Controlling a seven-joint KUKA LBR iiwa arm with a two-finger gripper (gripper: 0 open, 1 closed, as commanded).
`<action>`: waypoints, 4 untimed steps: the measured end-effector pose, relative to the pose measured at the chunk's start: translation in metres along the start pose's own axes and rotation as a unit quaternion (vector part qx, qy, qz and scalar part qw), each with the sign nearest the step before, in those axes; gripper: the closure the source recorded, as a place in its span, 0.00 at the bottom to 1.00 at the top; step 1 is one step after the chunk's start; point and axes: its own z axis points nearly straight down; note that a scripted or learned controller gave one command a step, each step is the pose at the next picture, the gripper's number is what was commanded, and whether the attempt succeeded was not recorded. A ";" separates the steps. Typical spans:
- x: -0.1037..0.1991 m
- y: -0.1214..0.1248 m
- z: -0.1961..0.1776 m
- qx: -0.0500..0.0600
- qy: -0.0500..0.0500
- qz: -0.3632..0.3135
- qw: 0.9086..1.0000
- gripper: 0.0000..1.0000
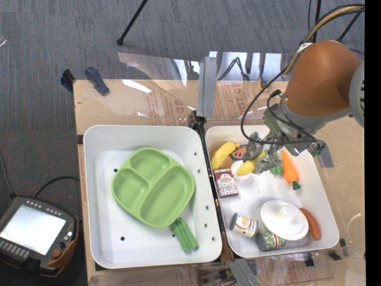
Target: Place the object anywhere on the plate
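Gripper [266, 155] hangs over the right bin's [330, 219] far end, by a toy banana [224, 152] and a small yellow lemon-like piece [244, 168]; I cannot tell its state. I judge that piece light, hard, slick plastic, best pinched across its middle, with the green divided plate [153, 186] in the left bin [98, 231]

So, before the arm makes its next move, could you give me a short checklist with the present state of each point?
1. Green plate lies flat in the left bin: ok.
2. Plate compartments free to receive an object: ok.
3. Green piece sits at the plate's lower edge, outside the compartments: ok.
4. End effector is above the right bin, near the banana and the lemon-like yellow item: ok.
5. An object is held between the fingers: cannot tell.
6. Carrot lies close beside the end effector and could be bumped: not ok.
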 end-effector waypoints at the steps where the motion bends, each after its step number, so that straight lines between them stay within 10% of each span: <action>1: -0.011 0.074 0.017 -0.001 0.002 -0.090 0.996 1.00; 3: -0.070 0.192 0.009 -0.001 0.001 -0.345 0.939 1.00; 4: -0.069 0.191 0.009 -0.002 0.001 -0.344 0.939 0.00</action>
